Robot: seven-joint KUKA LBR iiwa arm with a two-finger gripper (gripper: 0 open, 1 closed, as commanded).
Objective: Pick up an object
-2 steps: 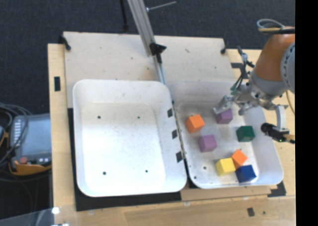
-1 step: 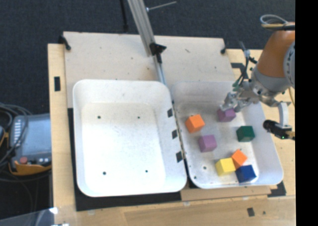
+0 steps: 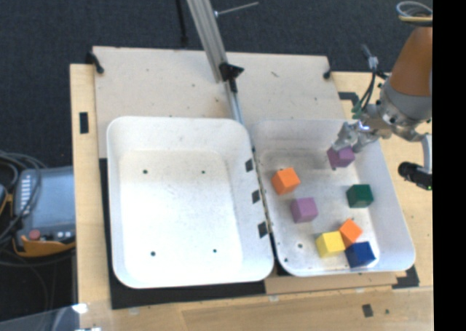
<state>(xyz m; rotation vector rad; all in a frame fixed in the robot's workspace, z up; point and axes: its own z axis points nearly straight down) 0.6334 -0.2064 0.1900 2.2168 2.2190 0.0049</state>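
My gripper point(image 3: 346, 145) hangs over the far part of the right bin point(image 3: 291, 137), reaching in from the right. It is shut on a purple cube point(image 3: 341, 157), which sits tilted at its fingertips, its top edge hidden by them. In the same bin lie an orange cube point(image 3: 285, 180), a second purple cube point(image 3: 304, 209) and a dark green cube point(image 3: 360, 195). Near the front edge a yellow cube point(image 3: 330, 243), a small orange cube point(image 3: 351, 230) and a blue cube point(image 3: 360, 254) are bunched together.
The left bin point(image 3: 182, 198) stands beside the right one, with black clips along the shared rim. A slanted aluminium rail point(image 3: 207, 24) rises behind the bins. A grey pendant point(image 3: 40, 209) with cables lies off the bench at the left.
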